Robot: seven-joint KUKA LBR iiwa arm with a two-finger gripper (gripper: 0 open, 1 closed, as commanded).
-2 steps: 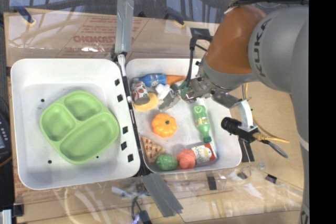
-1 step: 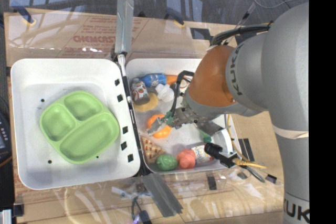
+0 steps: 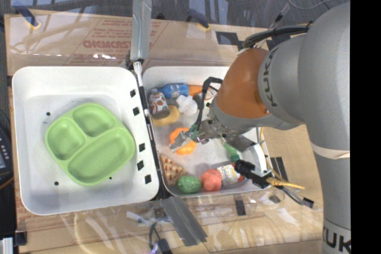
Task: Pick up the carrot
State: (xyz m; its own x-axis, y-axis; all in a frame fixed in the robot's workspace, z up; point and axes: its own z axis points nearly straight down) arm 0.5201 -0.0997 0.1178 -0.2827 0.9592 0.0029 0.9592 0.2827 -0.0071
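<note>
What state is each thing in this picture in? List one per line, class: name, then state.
green plate: lying flat in the left bin, compartments bare.
carrot: lying in the right bin, at the gripper tip.
green toy: resting at the right bin's near edge.
waffle: lying flat beside the green toy.

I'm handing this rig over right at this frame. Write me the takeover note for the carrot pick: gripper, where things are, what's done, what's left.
Gripper: down in the right bin, at the orange carrot; whether its fingers are open or closed cannot be made out.
Carrot: lying on the right bin's floor near the middle, among other toy foods; a waffle, a green piece and a red piece sit along the near edge.
Left bin: holds a green divided plate.
Done: arm lowered to the carrot.
Left: confirm a grip, then lift the carrot out.
</note>
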